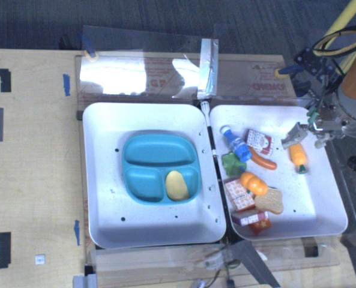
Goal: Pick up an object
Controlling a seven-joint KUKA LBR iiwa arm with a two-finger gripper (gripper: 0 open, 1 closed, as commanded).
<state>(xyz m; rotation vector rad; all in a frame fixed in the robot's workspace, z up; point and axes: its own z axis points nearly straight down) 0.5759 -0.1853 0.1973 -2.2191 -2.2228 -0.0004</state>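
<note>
The toy carrot (pixel 297 155), lying near the right bin's (pixel 334 212) far-right wall just below the gripper (pixel 299 134), looked light, rigid and slick, best pinched across its middle; whether the jaws were parted I could not tell.

Arm (pixel 346 110) reaching from right, end effector (pixel 299 134) low.

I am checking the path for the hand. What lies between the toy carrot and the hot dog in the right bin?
In the camera view, only bare white bin floor separates the carrot from the hot dog.
</note>
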